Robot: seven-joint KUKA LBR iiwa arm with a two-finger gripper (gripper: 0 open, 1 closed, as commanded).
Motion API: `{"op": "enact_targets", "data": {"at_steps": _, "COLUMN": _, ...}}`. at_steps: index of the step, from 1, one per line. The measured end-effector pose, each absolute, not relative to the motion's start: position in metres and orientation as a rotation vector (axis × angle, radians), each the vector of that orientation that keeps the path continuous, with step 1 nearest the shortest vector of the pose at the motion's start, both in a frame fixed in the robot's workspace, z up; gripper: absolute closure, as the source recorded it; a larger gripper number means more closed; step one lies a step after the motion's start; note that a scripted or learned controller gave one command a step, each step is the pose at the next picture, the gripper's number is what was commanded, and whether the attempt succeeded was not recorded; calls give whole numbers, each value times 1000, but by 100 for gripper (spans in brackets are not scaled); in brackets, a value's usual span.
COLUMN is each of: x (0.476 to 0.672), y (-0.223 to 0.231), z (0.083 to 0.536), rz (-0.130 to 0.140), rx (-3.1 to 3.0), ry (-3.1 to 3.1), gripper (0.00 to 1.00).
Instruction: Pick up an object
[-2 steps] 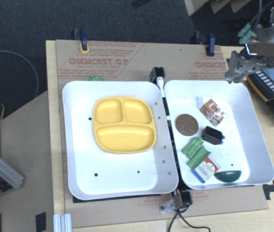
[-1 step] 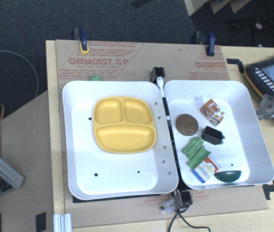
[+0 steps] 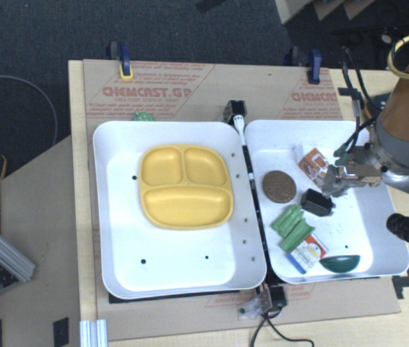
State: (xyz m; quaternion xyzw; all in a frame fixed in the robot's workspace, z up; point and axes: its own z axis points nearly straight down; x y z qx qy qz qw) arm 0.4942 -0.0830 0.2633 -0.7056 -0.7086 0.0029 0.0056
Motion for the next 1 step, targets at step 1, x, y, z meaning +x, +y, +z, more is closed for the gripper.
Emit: {"op": "enact_targets", "data": {"at_steps": 1, "x": 524, "y": -138, "z": 168, "rz": 11, "rx": -2222, "ry": -2211, "gripper": 100}}
